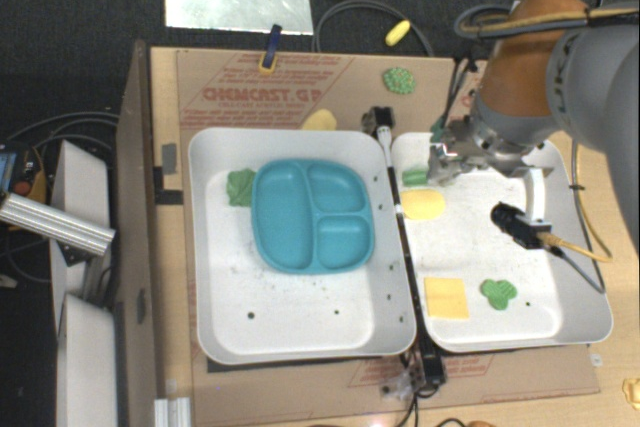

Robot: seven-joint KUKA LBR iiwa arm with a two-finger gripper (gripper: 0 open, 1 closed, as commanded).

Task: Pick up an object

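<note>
Green toy piece (414, 177) lies at the right bin's (580, 315) upper left beside my end effector (443, 165), whose opening I cannot tell; it looks light, rigid, best pinched across its narrow sides.

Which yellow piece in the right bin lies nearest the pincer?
The rounded yellow piece, just below the pincer by the divider; the square yellow piece lies toward the front edge.
</note>
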